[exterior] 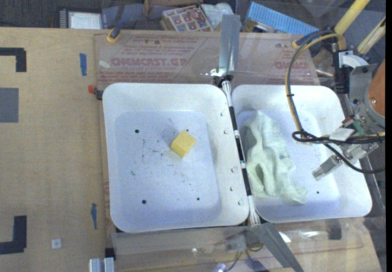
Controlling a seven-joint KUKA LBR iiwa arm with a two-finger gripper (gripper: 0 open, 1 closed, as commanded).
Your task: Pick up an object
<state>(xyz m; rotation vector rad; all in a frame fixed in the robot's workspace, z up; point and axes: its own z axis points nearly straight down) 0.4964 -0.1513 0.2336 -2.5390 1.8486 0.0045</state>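
A small yellow cube (183,144) lies near the middle of the left bin (122,203). A crumpled pale green cloth (268,157) lies along the left side of the right bin (349,203). My gripper (329,166) hangs low over the right part of the right bin, to the right of the cloth and apart from it. Cables loop around the wrist and hide much of the gripper. Nothing is visibly held in it.
A metal bar (229,50) stands behind the seam between the bins. Boxes and clutter (184,16) sit beyond the back edge. A wooden board (49,142) lies left of the bins. A yellow cable (297,81) arcs over the right bin.
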